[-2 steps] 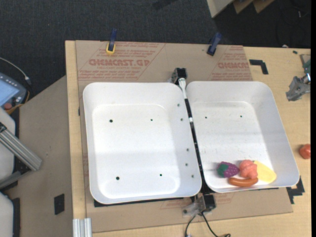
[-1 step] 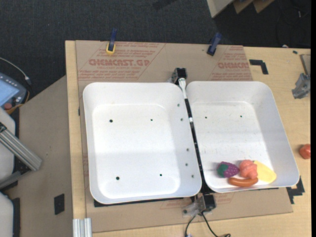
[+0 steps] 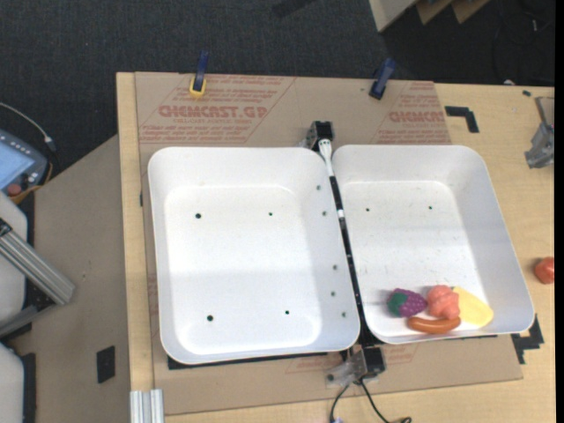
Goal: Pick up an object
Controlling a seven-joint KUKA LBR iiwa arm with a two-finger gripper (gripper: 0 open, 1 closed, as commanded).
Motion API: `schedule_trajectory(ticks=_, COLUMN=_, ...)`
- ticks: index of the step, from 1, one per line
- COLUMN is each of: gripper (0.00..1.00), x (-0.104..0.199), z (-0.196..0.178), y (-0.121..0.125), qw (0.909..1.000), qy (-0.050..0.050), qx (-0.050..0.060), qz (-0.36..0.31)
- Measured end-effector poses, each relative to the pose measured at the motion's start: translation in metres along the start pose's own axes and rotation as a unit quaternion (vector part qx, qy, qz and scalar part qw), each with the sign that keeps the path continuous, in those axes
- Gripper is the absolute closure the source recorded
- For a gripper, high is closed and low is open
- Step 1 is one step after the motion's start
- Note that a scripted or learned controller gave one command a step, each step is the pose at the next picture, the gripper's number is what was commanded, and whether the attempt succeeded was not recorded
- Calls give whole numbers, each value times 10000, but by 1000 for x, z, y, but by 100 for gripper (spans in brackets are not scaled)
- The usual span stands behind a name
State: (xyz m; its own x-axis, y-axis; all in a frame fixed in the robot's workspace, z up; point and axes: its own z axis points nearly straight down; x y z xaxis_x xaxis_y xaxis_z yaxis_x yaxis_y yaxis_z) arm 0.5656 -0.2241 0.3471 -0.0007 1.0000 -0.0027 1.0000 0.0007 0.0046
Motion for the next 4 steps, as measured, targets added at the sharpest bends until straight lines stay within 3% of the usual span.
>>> schedule_trajectory(ticks=1, gripper=100, x=30, z=-42, y=-2, qw=10000, qy=1, qx=-2, qz=-6)
schedule_trajectory(ticks=2, gripper=100, x=-1, z=18, y=15, qw=10000, qy=14, qx=35, qz=10)
schedule_trajectory(ticks=4, gripper=100, x=0, z=-6, y=16, qw=10000, qy=-17, qx=-16, qz=-3)
